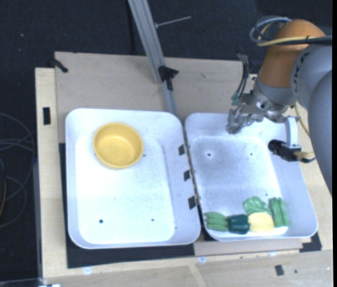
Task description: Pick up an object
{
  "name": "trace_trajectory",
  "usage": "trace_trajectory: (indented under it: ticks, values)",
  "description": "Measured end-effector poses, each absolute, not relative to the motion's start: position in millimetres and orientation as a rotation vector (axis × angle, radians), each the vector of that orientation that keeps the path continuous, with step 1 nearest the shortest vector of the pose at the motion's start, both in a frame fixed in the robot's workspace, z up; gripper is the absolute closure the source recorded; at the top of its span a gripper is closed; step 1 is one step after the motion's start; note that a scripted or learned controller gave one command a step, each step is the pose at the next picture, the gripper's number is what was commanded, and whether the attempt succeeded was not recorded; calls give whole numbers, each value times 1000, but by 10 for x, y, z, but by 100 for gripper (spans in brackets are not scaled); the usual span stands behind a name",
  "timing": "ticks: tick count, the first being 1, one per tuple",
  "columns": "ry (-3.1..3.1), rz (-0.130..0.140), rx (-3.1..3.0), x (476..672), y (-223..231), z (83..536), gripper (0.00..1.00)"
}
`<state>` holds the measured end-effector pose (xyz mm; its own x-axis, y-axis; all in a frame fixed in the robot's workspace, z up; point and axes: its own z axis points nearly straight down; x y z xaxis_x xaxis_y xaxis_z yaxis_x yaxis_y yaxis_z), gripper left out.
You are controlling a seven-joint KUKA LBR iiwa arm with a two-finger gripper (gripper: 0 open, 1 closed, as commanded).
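From the one camera above the worktop point(120, 82), I see two shallow white plastic bins side by side. In the left bin point(85, 220) there is a round yellow plastic bowl point(118, 145), standing upright near the far left part, well apart from everything else. In the right bin point(234, 166) a small group of toy-like pieces lies at the near edge: a long green pod-shaped piece point(216, 220), a small dark green block point(238, 223), a pale yellow rounded piece point(261, 222), a light green leafy piece point(254, 205) and a green ribbed piece point(278, 211). They touch each other or lie just beside each other.

The grey arm with the orange band point(282, 52) reaches in from the right, and its tool point(238, 123) hangs over the far edge of the right bin, well apart from the group. I cannot tell if the tool is released or clenched; nothing is seen in it.

I judge that these pieces are light, stiff and a little slippery, not fragile. The pale yellow rounded piece may roll out of a grip. The green ribbed piece at the outer side of the group seems the easiest one, taken across its narrow width. The bowl is light too, but only its thin rim offers a hold.
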<state>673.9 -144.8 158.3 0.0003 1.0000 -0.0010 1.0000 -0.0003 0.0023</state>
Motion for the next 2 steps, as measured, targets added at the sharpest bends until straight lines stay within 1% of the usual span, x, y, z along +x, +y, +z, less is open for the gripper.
trace_trajectory:
  ticks: [1, 2]
  values:
    - [2218, 4, 2219, 6671, -1488, 2056, 100]
    - [2220, 2, 2221, 6671, -1496, 2240, 100]
